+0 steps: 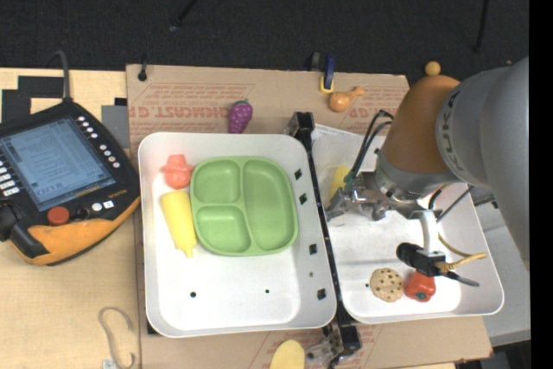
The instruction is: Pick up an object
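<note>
- The grey arm (484, 134), orange-banded above the wrist, is lowered over the right bin (367, 248). Its gripper (346, 201) is placed at that bin's upper left corner, close to the wall shared with the left bin (233, 289). Whether the jaws are open or closed cannot be told.
- The left bin, left of the jaws, holds a green divided plate (243, 206). A long yellow toy (180, 221) is laid along the plate's left edge, its long axis running up and down the view. A pink toy (176, 171) is seen just above it.
- A small yellow object (339, 179) is found just above the jaws, partly hidden by the gripper. Its long axis cannot be made out. It is judged the nearest thing to pick.
- A cookie (386, 283) and a red toy tomato (420, 287) are set side by side, below and right of the jaws, well apart from them.
</note>
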Tool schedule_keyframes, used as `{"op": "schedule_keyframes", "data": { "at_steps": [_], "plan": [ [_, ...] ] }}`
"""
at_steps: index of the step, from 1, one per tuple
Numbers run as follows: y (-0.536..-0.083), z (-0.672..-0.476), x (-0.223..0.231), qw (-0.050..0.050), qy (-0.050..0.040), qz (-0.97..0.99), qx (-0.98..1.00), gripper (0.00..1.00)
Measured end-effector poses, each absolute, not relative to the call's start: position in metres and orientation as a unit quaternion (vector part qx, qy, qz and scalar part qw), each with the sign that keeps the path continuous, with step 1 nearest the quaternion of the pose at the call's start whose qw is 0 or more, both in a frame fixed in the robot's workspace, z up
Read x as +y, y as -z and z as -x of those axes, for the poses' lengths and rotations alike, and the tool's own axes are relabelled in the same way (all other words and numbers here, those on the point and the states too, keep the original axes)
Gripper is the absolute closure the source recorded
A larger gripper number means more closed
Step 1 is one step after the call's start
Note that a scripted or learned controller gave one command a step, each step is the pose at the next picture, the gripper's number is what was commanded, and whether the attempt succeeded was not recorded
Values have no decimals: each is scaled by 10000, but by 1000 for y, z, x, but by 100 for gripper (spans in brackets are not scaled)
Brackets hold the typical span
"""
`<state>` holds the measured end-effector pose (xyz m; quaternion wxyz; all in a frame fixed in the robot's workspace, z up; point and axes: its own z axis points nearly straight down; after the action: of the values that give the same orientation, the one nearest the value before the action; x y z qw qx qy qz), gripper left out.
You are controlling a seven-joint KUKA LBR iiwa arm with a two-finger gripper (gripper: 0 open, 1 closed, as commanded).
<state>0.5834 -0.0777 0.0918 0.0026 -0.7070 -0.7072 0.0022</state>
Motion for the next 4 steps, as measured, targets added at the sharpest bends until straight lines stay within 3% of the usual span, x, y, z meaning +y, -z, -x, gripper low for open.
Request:
{"op": "schedule_keyframes", "data": {
  "at_steps": [1, 3, 4],
  "plan": [
    [-105, -584, -80, 24, -10, 7095, -7047, 100],
    [-208, -581, -84, -8, 9, 7077, -7065, 100],
    [-229, -581, -86, 2, 2, 7079, -7063, 100]
  ]
}}
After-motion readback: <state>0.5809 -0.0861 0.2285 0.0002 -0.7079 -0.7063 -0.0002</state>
